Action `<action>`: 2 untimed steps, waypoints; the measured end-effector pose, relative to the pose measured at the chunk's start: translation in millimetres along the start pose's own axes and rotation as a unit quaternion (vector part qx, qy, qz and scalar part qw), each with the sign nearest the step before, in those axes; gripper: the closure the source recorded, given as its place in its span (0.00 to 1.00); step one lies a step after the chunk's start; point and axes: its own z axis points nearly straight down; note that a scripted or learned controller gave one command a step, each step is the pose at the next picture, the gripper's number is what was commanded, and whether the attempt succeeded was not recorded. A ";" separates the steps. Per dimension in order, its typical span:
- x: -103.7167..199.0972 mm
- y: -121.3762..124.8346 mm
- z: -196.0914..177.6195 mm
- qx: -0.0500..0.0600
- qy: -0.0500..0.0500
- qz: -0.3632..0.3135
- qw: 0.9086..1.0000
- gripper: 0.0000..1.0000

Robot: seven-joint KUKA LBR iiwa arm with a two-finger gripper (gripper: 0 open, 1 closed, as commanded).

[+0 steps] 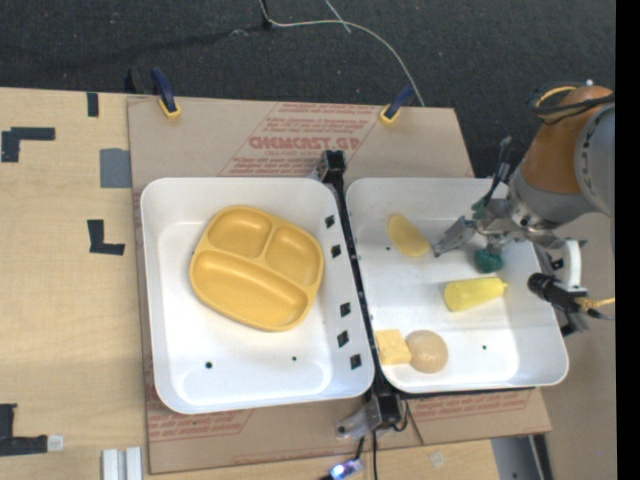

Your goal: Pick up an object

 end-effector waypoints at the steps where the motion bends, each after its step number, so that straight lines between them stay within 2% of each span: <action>1: -0.1 1.3 -9.6 -0.002 -0.002 -0.001 1.000 1.00; 2: 5.5 -3.6 -67.8 0.008 0.003 0.001 1.000 1.00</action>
